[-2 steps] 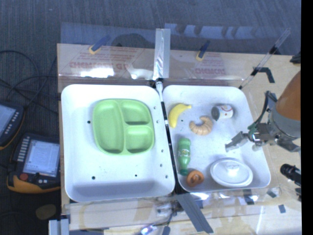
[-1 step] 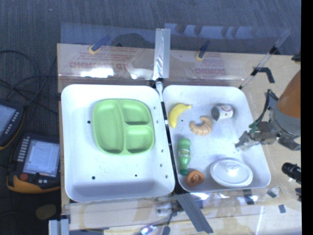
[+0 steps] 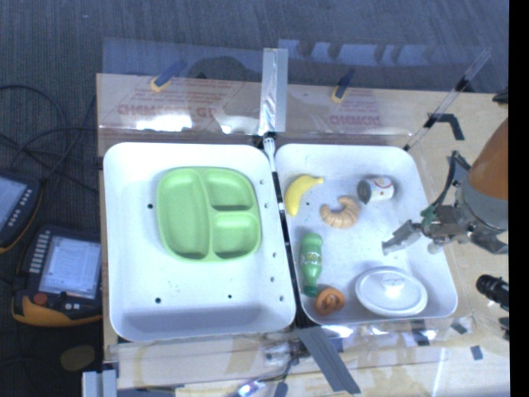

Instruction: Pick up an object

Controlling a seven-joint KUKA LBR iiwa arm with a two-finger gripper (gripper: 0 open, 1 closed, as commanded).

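Two shallow white bins side by side on a pale surface (image 3: pixel 463 106), seen from above at a slant. Left white bin (image 3: pixel 132 304): a light green plastic divided plate with three compartments (image 3: pixel 209 213) lies near its centre. Right white bin (image 3: pixel 430 288): a yellow toy banana (image 3: pixel 299 191) near the far left corner; a tan croissant-shaped toy (image 3: pixel 342 212) just right of it; a small white-and-grey cup lying on its side (image 3: pixel 376 189) toward the far wall; a green plastic bottle (image 3: pixel 311 260) lying lengthwise along the left wall; a small orange-brown rounded object (image 3: pixel 330 300) touching the bottle's near end; a round white bowl or lid (image 3: pixel 391 292) in the near right part. The grey arm with orange band (image 3: pixel 496 180) enters from the right; its gripper (image 3: pixel 405 236) hangs over the right side of the right bin, above the white bowl, with nothing between its fingers. Whether the fingers stand wide or narrow cannot be told
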